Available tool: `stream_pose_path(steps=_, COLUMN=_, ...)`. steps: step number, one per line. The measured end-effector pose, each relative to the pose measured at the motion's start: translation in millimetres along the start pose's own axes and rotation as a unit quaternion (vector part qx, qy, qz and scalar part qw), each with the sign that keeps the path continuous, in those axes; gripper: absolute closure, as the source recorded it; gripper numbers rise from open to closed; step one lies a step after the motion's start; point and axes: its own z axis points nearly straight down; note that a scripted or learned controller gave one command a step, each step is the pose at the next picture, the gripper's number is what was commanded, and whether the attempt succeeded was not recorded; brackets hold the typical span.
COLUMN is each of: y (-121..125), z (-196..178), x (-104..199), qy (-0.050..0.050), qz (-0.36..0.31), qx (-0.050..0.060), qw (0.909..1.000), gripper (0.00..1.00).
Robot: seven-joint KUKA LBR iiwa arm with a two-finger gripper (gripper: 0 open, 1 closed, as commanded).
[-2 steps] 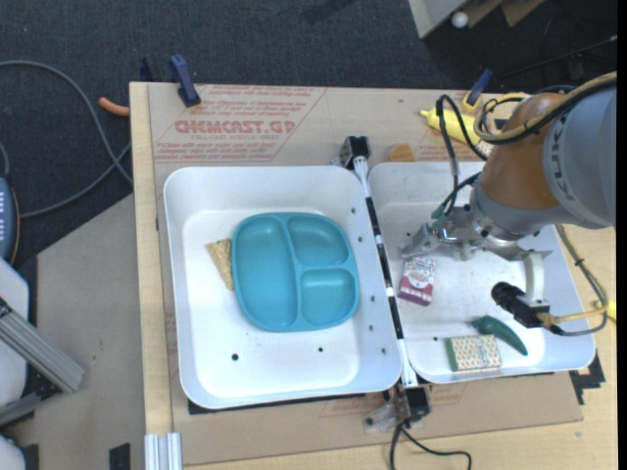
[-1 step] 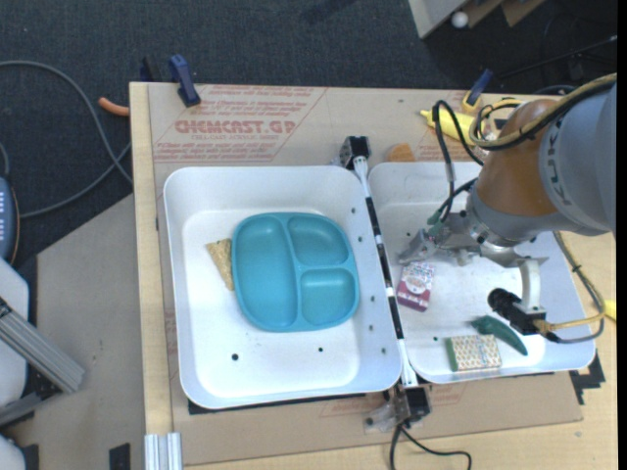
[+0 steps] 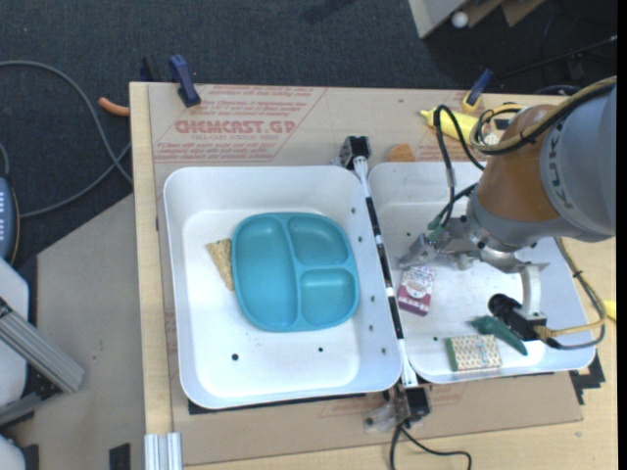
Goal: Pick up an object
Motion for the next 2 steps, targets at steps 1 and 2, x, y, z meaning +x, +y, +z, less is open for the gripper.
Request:
stream_pose_path(steps=1, y=0.7, z=-9.9, x=1.8, qy=0.002, qz=0.0, qx=0.0, qw=1.0, gripper=1.0)
stream_pose_path(steps=2, y=0.5, z=-9.8, x=1.8, qy=0.002, qz=0.0, qx=0.0, qw=1.0, gripper=0.0)
